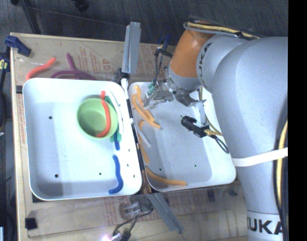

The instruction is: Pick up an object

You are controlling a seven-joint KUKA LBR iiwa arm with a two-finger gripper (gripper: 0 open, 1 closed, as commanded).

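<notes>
The hand (154, 95) hangs low over orange strips (143, 112) in the right bin (193, 157).

A bulky grey KUKA arm (248, 114) wears an orange band (186, 54) above its wrist; black cable (213, 134) trails beside it, and white "KUKA" lettering (264, 227) marks its base.

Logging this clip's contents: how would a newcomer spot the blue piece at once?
Start at the left bin, the one with the green bowl. Go to its front right corner, where the blue piece lies against the wall. It is the bin's one blue, wavy strip, apart from the bowl's cluster.
</notes>
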